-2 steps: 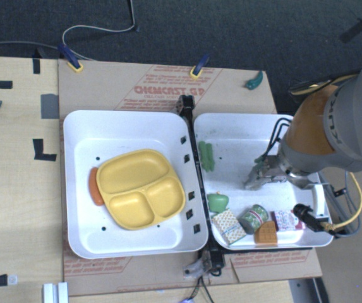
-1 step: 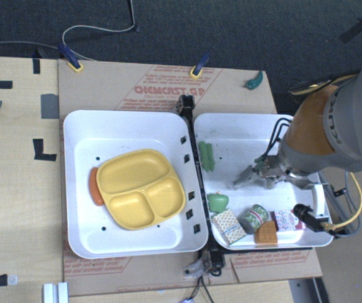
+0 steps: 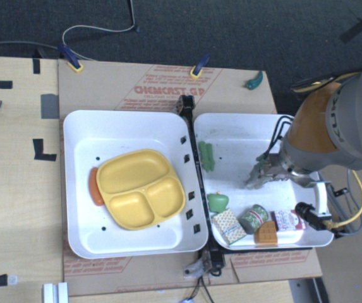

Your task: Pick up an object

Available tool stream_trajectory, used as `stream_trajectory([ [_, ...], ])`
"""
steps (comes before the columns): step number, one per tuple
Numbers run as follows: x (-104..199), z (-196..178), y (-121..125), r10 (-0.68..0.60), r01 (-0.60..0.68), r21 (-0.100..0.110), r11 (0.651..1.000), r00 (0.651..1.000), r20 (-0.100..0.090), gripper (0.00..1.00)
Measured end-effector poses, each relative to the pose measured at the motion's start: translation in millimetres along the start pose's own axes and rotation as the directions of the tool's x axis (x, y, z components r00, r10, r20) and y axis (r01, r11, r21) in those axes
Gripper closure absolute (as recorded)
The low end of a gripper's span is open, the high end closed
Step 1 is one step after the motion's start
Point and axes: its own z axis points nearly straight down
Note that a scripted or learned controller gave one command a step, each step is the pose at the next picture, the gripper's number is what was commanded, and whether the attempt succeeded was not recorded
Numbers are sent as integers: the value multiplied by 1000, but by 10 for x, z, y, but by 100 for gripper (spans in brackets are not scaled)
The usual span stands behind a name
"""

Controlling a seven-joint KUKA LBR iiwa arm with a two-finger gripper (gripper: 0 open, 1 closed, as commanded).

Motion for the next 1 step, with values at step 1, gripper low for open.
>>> stream_trajectory([
  [1, 0, 1, -1, 0, 0, 0, 1000, 1000, 0, 0],
])
